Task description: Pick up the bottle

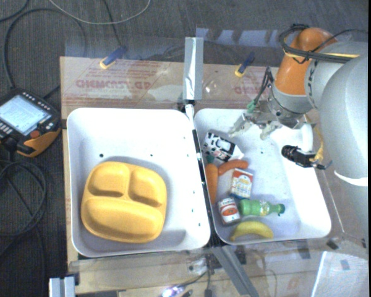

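The green bottle (258, 208) lies on its side near the front of the right bin (309, 218), with its cap pointing right. My gripper (253, 127) hangs over the back of that bin, well behind the bottle. Its fingers (240, 127) are spread apart and open, with nothing between them.
Around the bottle are a banana (252, 230) in front, a small can (229, 210) to its left and a little carton (242, 182) behind. Two carrots (213, 179) and a black-and-white item (219, 145) lie by the left wall. A yellow divided tray (124, 200) sits in the left bin (86, 129).
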You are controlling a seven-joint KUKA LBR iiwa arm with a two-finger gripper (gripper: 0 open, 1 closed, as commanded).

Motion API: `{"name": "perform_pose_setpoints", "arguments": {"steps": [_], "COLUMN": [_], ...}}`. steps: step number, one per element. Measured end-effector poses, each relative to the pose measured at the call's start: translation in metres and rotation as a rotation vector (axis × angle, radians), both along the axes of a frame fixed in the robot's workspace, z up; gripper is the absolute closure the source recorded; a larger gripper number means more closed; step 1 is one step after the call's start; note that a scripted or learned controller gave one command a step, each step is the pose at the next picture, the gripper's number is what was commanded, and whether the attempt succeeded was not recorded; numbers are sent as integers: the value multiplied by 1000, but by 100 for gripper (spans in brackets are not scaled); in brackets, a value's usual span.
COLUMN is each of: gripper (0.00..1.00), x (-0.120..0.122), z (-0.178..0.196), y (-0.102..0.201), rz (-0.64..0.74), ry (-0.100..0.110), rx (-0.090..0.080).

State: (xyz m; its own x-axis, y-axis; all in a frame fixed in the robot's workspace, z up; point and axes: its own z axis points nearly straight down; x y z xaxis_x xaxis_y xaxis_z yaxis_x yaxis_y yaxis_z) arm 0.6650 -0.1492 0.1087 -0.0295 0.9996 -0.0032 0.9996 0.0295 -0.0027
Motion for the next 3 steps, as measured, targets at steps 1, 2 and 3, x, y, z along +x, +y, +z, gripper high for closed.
{"name": "perform_pose_setpoints", "arguments": {"steps": [1,2,3], "gripper": [0,0,100], "x": [-58,-149,-147], "z": [19,-15,-5], "y": [45,21,23], "rz": [40,264,266], "ry": [-18,-7,-11], "rx": [-12,-1,3]}}
